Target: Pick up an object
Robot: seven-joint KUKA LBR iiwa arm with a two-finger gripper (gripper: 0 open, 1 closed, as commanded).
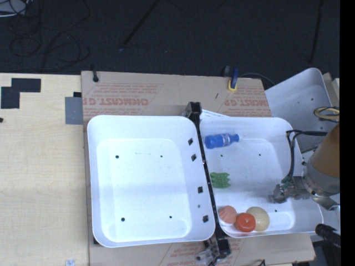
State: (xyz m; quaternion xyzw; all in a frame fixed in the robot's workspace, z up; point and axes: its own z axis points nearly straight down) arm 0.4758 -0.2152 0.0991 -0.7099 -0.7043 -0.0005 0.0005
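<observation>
The right bin [277, 127] holds a blue bottle [221, 141] lying on its side near the back left. A small green object [219, 180] lies by the bin's left wall. At the front sit a pink piece [227, 214], a red round object [245, 222] and a pale yellow round one [258, 217], close together. My gripper [282, 194] hangs low at the right side of this bin, right of the round objects and apart from them. Nothing shows between its fingers.
The left bin [100, 143] stands beside the right one, with a black divider strip [202, 170] between them. Cardboard [144, 93] lies under both bins. A cable [292, 148] loops along the right bin's right wall. A white tilted panel [299, 93] stands at the back right.
</observation>
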